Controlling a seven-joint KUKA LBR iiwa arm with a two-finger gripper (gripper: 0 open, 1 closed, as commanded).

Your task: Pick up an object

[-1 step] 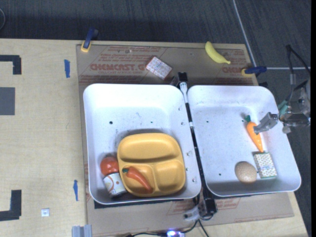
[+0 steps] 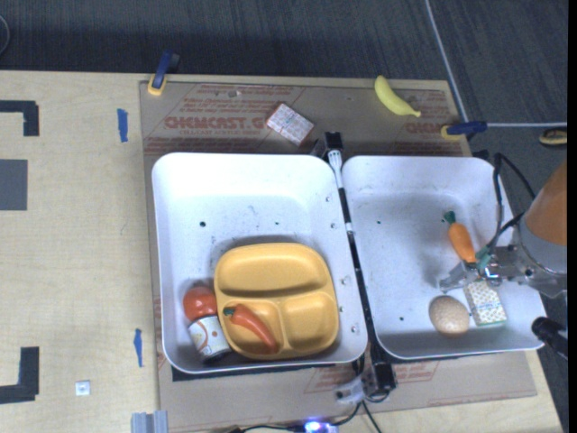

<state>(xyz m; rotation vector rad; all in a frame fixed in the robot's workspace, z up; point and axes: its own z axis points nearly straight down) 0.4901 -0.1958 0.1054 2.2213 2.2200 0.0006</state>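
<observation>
Brown cardboard [image 2: 225,120] reads "CHEMCAST"; patterned packet [image 2: 488,306] lettering too small.

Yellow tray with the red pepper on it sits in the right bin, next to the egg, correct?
Not quite. The yellow tray, with the red pepper on it, sits in the left bin, as the camera view shows. The egg lies apart in the right bin.

The arm enters from the right edge, its orange band [image 2: 552,207] showing above the grey wrist [image 2: 539,273]. The wrist reaches leftward over the right side of the scene, low and toward the near edge. The gripper [image 2: 469,275] points left, its fingertips close together.
</observation>
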